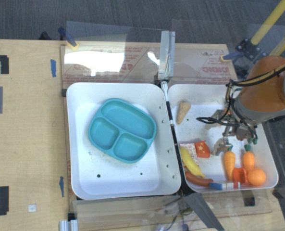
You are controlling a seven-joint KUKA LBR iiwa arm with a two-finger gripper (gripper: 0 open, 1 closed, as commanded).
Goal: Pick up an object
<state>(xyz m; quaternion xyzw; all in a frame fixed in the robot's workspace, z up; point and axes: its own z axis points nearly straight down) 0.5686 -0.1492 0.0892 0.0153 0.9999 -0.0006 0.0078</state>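
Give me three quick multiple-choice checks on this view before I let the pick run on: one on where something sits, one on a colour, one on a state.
1. Where is the divided plate?
A. In the left bin
B. In the right bin
C. On the wooden bench outside both bins

2. What colour is that plate?
A. Red
B. Blue-green
C. Yellow

3. How does the banana lie?
A. Gripped between the fingers and lifted
B. On the divided plate
C. On the floor of the right bin, apart from the gripper

Answers:
1 A: the plate rests on the floor of the left bin.
2 B: it is teal all over, with three compartments.
3 C: the banana lies near the near-left corner of the right bin, while the gripper hangs over the carrot further right.
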